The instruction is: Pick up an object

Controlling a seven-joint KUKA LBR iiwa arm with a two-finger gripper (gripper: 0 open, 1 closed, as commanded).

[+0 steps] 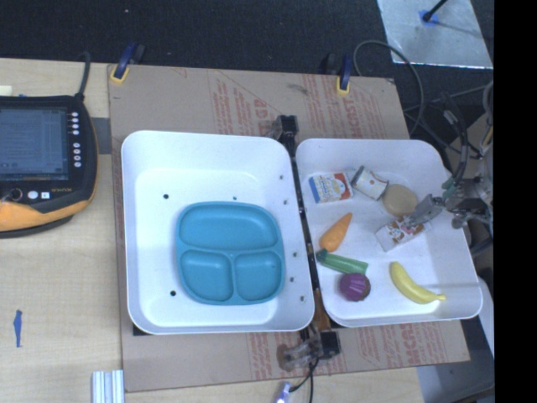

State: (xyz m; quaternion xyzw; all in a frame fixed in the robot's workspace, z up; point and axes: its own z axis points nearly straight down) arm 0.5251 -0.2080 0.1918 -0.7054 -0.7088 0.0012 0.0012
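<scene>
At the right bin's (470, 309) far edge, the tool (435, 208) is hanging low over a small packet (397, 232), likely lining up on it because it is lying nearest the arm's way in. I cannot tell its state; nothing is showing as gripped. Just beside it a tan ball (399, 198) and a carton (330, 187) are lying, then a carrot (336, 232), a green stick (342, 263), a purple fruit (354, 286) and a banana (413, 284), all loose, giving many targets. Further out, the left bin (143, 225) is carrying a blue tray (228, 252), probably waiting as a drop spot.

Robot lab — teach pendant (38, 162), clamped bench board (252, 99)
</scene>
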